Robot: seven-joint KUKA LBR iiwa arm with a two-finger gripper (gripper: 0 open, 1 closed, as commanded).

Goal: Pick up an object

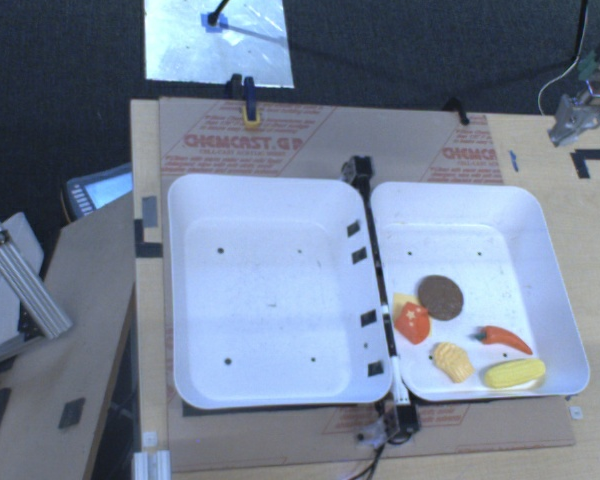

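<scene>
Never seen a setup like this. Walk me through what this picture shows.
One camera fixed above a bench looks down at a slant. On the bench sit two shallow white bins, side by side. The left bin and the right bin touch along the middle.

The right bin holds small toy foods near its front: a brown disc, a red and yellow piece touching its left side, a red pepper, a yellow lump and a corn cob.

A robot arm reaches in from the right to pick one up. At the top right edge is a grey metal part, possibly part of it; I cannot tell.
</scene>
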